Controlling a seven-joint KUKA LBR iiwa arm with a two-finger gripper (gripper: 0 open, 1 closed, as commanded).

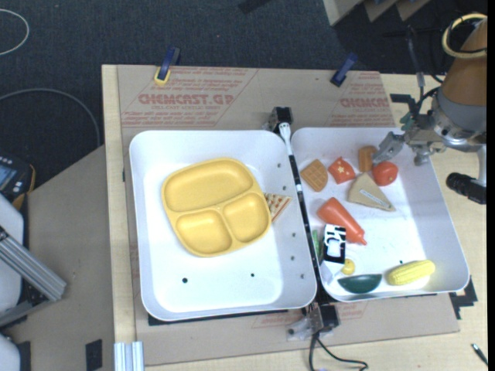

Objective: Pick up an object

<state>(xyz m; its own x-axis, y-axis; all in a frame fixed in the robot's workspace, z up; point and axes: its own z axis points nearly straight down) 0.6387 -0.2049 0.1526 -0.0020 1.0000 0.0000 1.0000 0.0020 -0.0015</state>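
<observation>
My gripper (403, 154) hangs over the far right part of the right bin (442, 207), below the arm's orange band. Its two grey fingers (385, 148) stand apart, open, with nothing between them. A red tomato (386, 174) lies just below the left finger, close to it. Next to the tomato are a small orange piece (366, 159), a red pepper piece (341, 170), a brown waffle square (314, 175) and a pale sandwich wedge (370, 195). Nearer the front lie a carrot (342, 218), a black-and-white card (334, 243), a dark green piece (360, 283) and a corn cob (410, 272).
The left bin (155, 207) holds a yellow divided plate (215, 205), with a small waffle wedge (277, 205) at the plate's right edge. A black divider (297, 192) runs between the bins. Clamps sit on the board's far edge.
</observation>
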